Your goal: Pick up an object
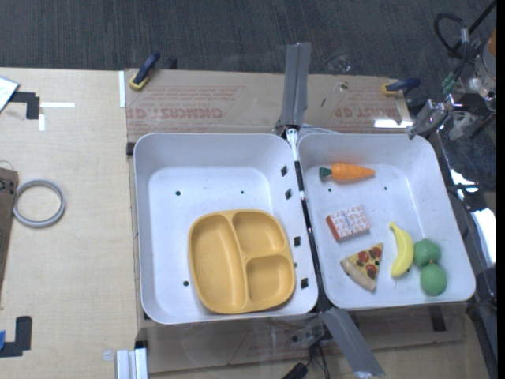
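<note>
Dark carpet lies behind a pale wooden bench that bears two white bins side by side, the left bin (pixel 150 212) holding a yellow divided plate (pixel 241 260), the right bin (pixel 442 180) holding toy foods. Taking the right bin as landmark: a carrot (pixel 349 173) lies near its back wall, a red and white box (pixel 348 223) sits about its middle, a pizza slice (pixel 364 265) lies toward its front, and a banana (pixel 402 249) with two green fruits (pixel 430 267) fills its front right corner.

The carrot looks the best pick: a light, stiff plastic piece, probably smooth and apt to roll, so a pinch across its thick orange middle should hold best.

At the bin's back right corner, just outside the rim, hangs the gripper (pixel 430 117); whether it is clenched or released I cannot tell. Nothing is seen in its grasp. The carrot lies inside the bin, well apart from it, toward the bin's left wall.
</note>
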Action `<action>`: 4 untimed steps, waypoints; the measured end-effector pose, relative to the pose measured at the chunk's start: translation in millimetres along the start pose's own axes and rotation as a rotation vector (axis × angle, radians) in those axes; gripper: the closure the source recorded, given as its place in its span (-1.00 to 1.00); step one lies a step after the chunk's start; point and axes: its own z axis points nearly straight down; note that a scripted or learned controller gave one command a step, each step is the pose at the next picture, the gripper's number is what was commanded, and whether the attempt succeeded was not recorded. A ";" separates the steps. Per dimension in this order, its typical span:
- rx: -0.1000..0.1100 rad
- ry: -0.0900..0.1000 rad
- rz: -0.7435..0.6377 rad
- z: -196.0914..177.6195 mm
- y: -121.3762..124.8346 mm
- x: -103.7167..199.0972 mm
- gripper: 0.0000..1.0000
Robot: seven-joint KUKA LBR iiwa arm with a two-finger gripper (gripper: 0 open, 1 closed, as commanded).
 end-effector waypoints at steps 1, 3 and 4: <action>-0.002 -0.002 0.017 -19.2 6.1 18.1 -1.00; -0.001 -0.002 0.046 128.1 5.9 7.4 -1.00; -0.001 0.000 -0.222 150.3 -52.5 2.6 -1.00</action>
